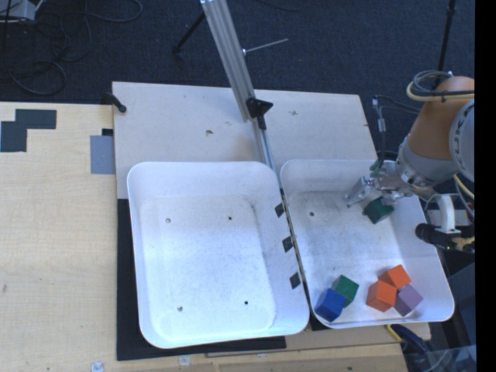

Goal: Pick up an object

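Note:
My gripper (375, 191) hangs over the upper right part of the right bin (341, 239), under the grey arm with its orange band. A dark green block (379, 210) sits right at the gripper's tip, touching or nearly touching it; the view does not settle whether it is gripped. Near the bin's front edge lie a blue cube (329, 304), a green cube (346, 288), two orange cubes (397, 276) (380, 295) and a purple cube (408, 300).
The left bin (155, 208) stands beside the right one, with a divider and black clips (285, 242) between them. A slanted aluminium rail (232, 60) rises behind the bins. Cables hang at the arm's right side.

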Controlling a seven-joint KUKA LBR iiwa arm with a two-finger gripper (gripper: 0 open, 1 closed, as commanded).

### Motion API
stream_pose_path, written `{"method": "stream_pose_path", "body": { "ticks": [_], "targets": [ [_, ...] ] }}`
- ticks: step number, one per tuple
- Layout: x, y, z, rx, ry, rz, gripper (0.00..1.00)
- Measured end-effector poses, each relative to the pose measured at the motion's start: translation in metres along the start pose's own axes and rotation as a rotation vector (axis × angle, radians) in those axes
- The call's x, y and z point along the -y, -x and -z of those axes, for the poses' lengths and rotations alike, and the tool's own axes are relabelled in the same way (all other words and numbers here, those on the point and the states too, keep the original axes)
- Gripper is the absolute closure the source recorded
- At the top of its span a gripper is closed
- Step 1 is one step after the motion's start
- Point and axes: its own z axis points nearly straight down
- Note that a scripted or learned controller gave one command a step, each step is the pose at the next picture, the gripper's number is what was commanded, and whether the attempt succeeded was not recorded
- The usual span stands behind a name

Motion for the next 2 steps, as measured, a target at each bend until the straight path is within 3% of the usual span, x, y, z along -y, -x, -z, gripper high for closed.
{"method": "stream_pose_path", "body": {
  "ticks": [1,2],
  "targets": [
    [0.005,-0.001,-0.003,0.002,0.005,0.004,0.0],
    [0.004,-0.009,-0.016,-0.006,-0.021,-0.002,0.0]
  ]
}}
